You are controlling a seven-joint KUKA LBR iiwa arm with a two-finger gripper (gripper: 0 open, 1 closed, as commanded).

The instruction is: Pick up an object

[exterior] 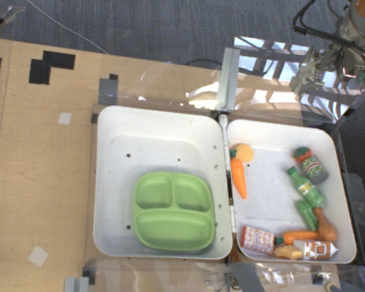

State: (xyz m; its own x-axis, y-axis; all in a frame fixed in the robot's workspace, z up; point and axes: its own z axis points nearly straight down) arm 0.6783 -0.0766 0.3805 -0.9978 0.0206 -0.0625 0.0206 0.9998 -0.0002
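Hovering hand [316, 74] blurred beyond right bin [278, 138], fingers unclear.

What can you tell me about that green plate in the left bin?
The green plate looks like moulded plastic, a rounded rectangle with three compartments: two smaller ones toward the far side, one wide one nearer the camera. It lies flat, right way up, on the floor of the left bin, toward its near right corner, with nothing in it.
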